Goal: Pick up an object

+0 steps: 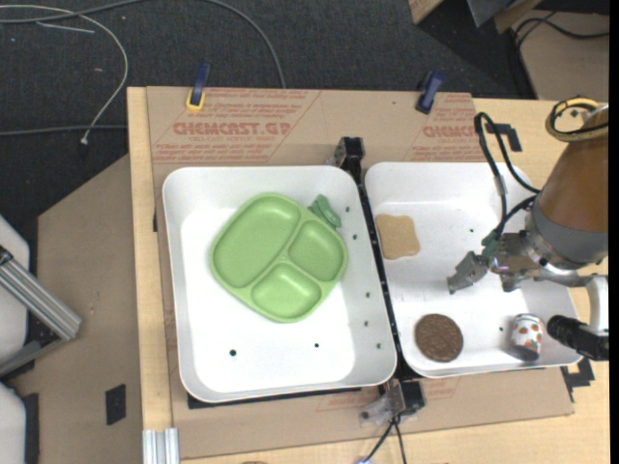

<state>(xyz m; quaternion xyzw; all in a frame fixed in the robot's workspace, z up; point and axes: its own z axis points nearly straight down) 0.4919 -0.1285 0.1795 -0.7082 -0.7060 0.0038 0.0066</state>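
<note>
In the right bin (437,188) lie a flat tan slice (397,236) at the upper left, a round brown disc (439,337) near the front, and a small white and orange object (525,334) at the front right. My gripper (467,273) hangs over the middle of this bin, right of the tan slice and above the brown disc, apart from both. I see nothing held in it. The left bin (198,351) bears a light green divided plate (279,256), with a small dark green piece (326,211) at the plate's upper right rim.
The arm's grey and orange body (580,196) covers the right bin's right side, with black cables (495,158) looping above it. Both bins rest on a cardboard sheet (290,114) held by blue clamps (199,85). A black divider (372,259) runs between the bins.
</note>
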